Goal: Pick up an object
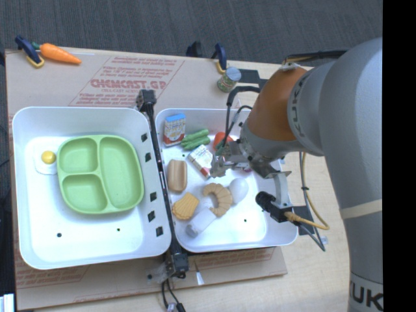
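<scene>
My gripper is low in the right bin, near its middle, under the orange-banded wrist. Just to its left lies a small white packet with a red edge, close to or touching the gripper. A red item and a green pod lie just behind it. A croissant and a pale rounded object rest in front of it. The arm hides whatever lies under the wrist.
The right bin also holds a small carton, a bread roll, a waffle-like piece and a clear bottle. The left bin bears a green divided plate and a fried egg toy. A carrot and can lie outside.
</scene>
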Tool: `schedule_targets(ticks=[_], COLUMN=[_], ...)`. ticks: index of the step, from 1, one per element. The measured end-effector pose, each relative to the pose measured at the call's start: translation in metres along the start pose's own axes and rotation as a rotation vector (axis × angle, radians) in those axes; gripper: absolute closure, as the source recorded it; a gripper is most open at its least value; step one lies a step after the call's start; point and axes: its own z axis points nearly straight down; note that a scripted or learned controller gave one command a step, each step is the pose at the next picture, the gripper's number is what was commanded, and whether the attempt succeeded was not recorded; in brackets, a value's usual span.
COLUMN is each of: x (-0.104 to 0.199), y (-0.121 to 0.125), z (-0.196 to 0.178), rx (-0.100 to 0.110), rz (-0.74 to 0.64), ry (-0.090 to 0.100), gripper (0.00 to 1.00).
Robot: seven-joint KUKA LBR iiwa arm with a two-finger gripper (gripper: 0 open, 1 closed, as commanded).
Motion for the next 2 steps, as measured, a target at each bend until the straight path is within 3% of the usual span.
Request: schedule_targets(ticks=[2], x=[0.0], y=[0.001], z=[-0.02], rx=[-0.002], rz=[-0.009], ry=[-0.004], gripper=[1.0])
